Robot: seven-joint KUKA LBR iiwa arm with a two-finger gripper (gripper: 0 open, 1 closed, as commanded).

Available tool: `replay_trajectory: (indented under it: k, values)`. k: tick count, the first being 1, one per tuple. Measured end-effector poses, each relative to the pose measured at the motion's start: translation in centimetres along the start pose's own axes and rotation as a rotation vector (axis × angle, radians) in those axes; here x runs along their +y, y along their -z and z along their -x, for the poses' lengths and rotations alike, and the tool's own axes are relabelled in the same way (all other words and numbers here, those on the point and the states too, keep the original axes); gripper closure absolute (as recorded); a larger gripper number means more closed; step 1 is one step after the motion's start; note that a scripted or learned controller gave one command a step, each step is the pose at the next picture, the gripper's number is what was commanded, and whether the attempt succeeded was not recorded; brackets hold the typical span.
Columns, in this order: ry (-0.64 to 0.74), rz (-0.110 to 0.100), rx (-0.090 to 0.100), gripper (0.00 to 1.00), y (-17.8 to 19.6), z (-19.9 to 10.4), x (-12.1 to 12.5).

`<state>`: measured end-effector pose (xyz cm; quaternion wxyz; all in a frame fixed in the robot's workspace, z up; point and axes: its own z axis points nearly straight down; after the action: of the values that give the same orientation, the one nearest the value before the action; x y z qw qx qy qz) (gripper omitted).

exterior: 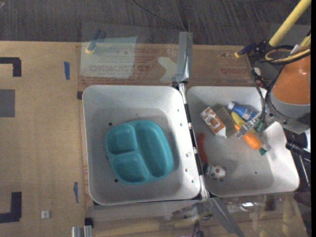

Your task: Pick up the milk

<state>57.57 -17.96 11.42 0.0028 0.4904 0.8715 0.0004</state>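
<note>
The milk (213, 121) is a small white carton with an orange label. It lies on its side in the upper left of the right bin (281, 181). My gripper (257, 124) hangs below the orange-banded wrist (292, 85), low over the upper middle of that bin. It is to the right of the carton, among a white bottle with a blue cap (242, 111), a yellow item (238, 119) and an orange carrot (252, 140). Nothing shows it touching the carton.
A teal divided plate (139, 151) lies in the left bin (98, 107). In the right bin, a red stick-shaped item (202, 148) lies along the left wall and a small round toy (215, 171) sits near the front. Cables and a yellow pole (291, 16) crowd the upper right.
</note>
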Motion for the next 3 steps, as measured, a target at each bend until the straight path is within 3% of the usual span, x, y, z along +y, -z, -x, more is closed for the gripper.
replay_trajectory:
  k: [1,2,3]
  values:
    - [0.0,0.0,0.0,0.0,0.0,0.0,0.0]
    - [-0.068,-0.032,0.011,0.0,0.0,1.9,7.0]
    - [0.101,-0.035,0.009,0.0,-0.5,1.3,6.7]
